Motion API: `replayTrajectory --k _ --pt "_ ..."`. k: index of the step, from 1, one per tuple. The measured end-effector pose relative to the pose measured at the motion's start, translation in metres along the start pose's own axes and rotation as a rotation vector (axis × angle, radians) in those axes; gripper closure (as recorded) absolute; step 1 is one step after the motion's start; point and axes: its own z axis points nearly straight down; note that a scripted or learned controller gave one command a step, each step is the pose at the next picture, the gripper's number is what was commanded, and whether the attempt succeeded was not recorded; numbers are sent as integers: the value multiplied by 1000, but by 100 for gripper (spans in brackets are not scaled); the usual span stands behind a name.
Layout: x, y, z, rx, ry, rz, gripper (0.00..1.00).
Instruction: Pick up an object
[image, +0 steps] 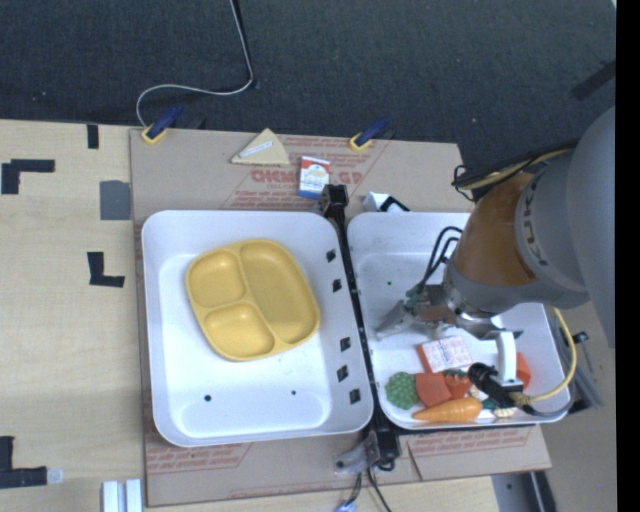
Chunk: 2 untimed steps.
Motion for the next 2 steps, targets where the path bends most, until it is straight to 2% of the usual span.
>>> replayTrajectory --k 1,2 --pt "-33 -50 6 -7 -3 1 0" --pt "-34 -48 -4 -11 -6 2 100"
